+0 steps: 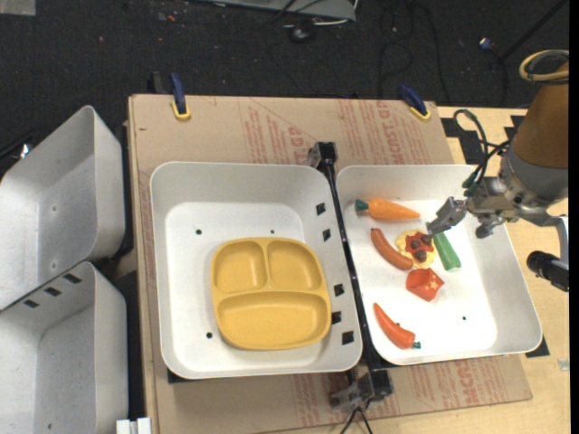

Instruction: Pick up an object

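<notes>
The right bin [507, 324] holds several toy foods. An orange carrot [394, 210] lies at the back, with a brown sausage [390, 249] in front of it. Beside the sausage are a small yellow and red piece [420, 245] and a green stick [447, 251]. A red pepper chunk [424, 283] and a red chili [394, 326] lie nearer the front. My gripper [467, 221] hangs over the bin's back right, just above the green stick. It is open, with nothing between its fingers.
The left bin [181, 242] holds a yellow divided plate [270, 293]. A black divider [342, 242] runs between the bins. Two white containers [54, 242] stand off the bench at the left. The arm [543, 152] comes in from the right.
</notes>
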Controlling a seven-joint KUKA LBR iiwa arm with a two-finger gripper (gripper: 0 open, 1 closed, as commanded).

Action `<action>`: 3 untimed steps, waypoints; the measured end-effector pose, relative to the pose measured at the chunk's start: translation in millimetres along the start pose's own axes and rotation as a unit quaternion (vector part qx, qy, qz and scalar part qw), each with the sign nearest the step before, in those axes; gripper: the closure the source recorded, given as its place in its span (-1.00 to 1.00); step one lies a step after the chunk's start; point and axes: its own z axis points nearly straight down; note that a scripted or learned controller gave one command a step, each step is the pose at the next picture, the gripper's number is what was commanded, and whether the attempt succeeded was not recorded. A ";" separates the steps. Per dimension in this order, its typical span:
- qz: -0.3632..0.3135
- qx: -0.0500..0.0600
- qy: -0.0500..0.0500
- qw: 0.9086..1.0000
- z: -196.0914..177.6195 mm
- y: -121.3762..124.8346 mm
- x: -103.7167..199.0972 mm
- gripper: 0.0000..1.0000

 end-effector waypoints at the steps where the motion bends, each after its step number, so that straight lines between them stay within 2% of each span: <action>1: -0.001 -0.006 -0.001 1.000 -6.9 3.0 0.4 -1.00; 3: -0.001 -0.004 0.000 1.000 114.3 13.8 7.6 -1.00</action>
